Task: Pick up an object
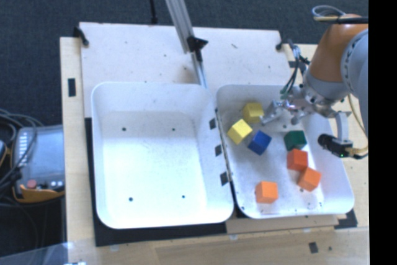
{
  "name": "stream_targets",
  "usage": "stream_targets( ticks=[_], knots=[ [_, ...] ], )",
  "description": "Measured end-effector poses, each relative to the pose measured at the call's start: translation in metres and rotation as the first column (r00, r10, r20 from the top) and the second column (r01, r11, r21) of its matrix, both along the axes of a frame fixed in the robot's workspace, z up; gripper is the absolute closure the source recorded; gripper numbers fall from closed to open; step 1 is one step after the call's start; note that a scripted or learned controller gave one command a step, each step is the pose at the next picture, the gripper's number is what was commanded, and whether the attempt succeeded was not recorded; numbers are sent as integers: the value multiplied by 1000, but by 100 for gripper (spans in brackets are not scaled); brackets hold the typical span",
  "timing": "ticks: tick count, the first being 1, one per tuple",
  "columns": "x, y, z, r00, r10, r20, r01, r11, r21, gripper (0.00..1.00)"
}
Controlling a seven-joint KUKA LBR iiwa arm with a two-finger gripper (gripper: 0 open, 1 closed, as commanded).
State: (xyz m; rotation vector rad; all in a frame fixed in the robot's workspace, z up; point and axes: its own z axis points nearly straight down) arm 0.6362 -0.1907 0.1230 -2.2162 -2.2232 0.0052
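Orange comes first at the near end of the right bin (338, 198): an orange cube (267, 191) by the front wall, a second orange block (309, 179) to its right, and a red-orange cube (297, 159) just behind that one. A dark green cube (294, 139) sits touching or nearly touching the red-orange one on its far side. Toward the bin's left wall lie a blue cube (259, 142) and a bright yellow cube (240, 131), close together, with a duller yellow cube (252, 112) just beyond them. The left bin (102, 108) stands beside this one, well apart from all the blocks.

Farther back, the gripper (282, 110) hangs low over the far part of the right bin, at the end of the grey arm with its orange band (332, 53). Whether the claw is spread or closed cannot be told from this slant; the metal parts blur together, and nothing shows plainly between them.

No block looks lifted, so the pick is judged not yet made. The relation that matters: the duller yellow cube lies just to the left of the claw, the nearest candidate, while the dark green cube lies toward the camera from it. The cubes have no long axis to speak of, so only a short sideways shift and a descent seem called for.
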Motion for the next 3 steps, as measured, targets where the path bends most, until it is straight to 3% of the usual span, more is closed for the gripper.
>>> stream_targets(
  ticks=[1, 2, 3],
  knots=[
    [0, 0, -27, 1000, -1, 3, 1, 1000, -1, 0],
    [0, -2, -16, 1000, -2, 6, 2, 1000, -3, 100],
    [4, -2, 29, 1000, 0, 10, 0, 1000, -2, 100]
  ],
)
